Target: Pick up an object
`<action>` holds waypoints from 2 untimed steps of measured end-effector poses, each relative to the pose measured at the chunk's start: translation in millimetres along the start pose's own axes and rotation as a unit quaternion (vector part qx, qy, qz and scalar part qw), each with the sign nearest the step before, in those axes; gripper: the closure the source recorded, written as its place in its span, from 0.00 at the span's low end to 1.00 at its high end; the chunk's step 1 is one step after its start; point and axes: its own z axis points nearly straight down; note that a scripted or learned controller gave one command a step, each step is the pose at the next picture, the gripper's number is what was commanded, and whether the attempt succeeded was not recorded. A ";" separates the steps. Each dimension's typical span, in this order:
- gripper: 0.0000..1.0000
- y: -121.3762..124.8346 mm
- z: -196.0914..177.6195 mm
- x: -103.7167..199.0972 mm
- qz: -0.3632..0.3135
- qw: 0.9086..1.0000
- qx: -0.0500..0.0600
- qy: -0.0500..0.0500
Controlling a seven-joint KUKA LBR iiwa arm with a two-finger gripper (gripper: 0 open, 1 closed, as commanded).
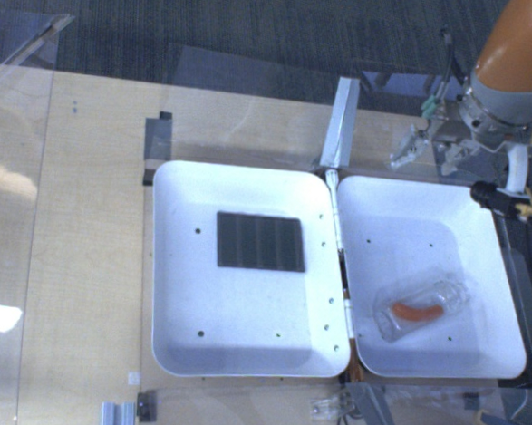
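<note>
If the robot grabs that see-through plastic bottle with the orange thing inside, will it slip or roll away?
The clear plastic bottle lies on its side in the right white bin, so a nudge would probably roll it. Its smooth, shiny wall looks slippery. It seems thin and light, so it may squash a bit. The gripper hangs above the bin's far edge.

Two shallow white bins sit side by side on the wooden desk (71, 266). The left bin (171, 337) carries a dark ribbed rectangular pad (259, 242) near its middle. The right bin (483, 354) holds a clear plastic bottle (420, 307) lying on its side (something orange shows inside). The tool (431, 151) hangs beyond the right bin's far edge, nothing between its spread fingers.
</note>
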 end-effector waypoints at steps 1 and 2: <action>0.00 -67.9 110.4 2.5 -0.065 0.998 0.001 0.000; 0.00 -136.2 148.8 -78.7 -0.056 0.998 0.000 0.000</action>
